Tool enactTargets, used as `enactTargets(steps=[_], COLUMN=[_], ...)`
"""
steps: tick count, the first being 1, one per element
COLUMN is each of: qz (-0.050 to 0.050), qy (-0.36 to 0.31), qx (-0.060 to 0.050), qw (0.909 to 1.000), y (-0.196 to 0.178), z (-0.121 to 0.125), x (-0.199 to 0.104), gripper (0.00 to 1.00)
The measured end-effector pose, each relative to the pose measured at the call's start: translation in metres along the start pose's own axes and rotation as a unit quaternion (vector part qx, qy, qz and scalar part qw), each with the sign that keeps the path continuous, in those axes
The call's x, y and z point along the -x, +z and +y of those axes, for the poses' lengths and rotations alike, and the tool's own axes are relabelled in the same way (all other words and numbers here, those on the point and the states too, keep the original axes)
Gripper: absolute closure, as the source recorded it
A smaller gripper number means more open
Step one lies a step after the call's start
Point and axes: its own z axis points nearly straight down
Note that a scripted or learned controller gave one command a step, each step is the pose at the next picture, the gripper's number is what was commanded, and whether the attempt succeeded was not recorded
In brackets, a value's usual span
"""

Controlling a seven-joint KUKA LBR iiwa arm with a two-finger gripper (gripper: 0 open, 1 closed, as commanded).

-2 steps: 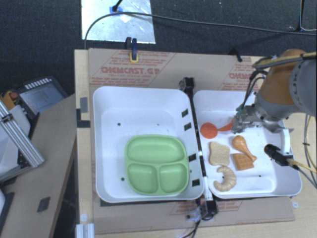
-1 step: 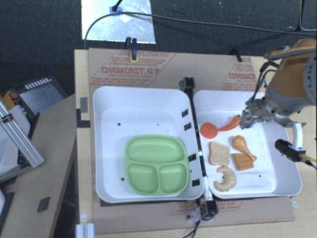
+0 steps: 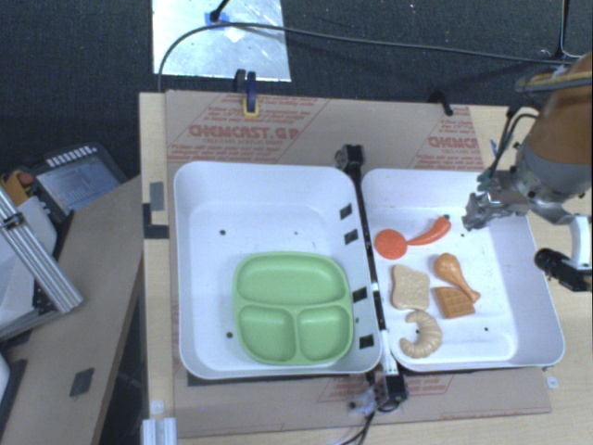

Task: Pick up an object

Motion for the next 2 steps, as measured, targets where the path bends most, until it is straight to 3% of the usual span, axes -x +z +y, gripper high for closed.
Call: enactTargets(steps=[1, 2], qz=[0.0, 0.001], qy=[-0.002, -0.004], qx=[0.001, -0.002], qw=[1.0, 1.0], y=[-0.055, -0.039], z=[0.002, 0.012], x=[0.001, -0.05], gripper=[1.0, 1.0])
